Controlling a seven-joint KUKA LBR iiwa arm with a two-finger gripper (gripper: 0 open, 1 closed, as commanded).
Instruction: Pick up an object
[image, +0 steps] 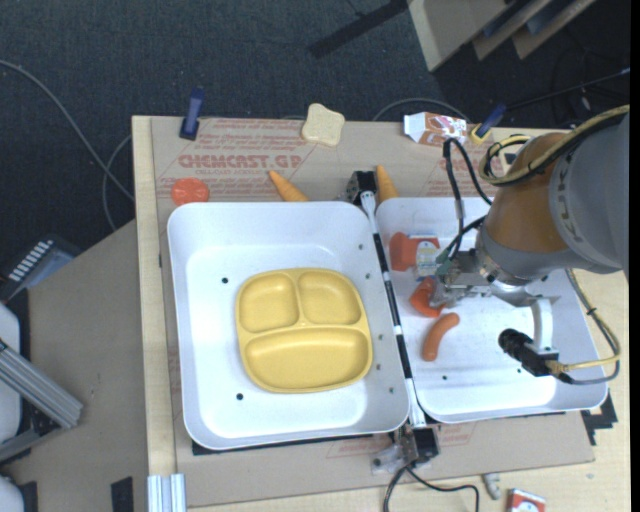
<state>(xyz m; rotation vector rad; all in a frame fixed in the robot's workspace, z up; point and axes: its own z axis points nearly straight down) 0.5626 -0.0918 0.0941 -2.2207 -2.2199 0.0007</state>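
1. The arm (560, 200) leans in over the right bin (480, 392) and covers its upper right part, so whatever lies under it is hidden from us.
2. The end effector (442, 283) sits low over the left half of that bin. From above it looks like a knot of metal and wires. We cannot tell whether it is wide or narrow, nor whether it grips anything.
3. A small red piece (421, 296) shows at the left edge of the end effector, touching it or nearly so. It is partly covered and we cannot make out its shape.
4. Above that, near the bin's left wall, lies an orange-red block (401, 250). Its right side runs into a pale patch that we cannot read.
5. The sausage (438, 336) is the clearest thing here. It is a short orange-red link with rounded ends, lying tilted on the bin floor just below the end effector and apart from it.
6. The left bin (200, 250) holds a yellow plate (300, 330) with three compartments, lying flat in the middle.
7. On the worktop (160, 400) behind the bins we see a slice of bread (322, 123) and a carrot (286, 186).
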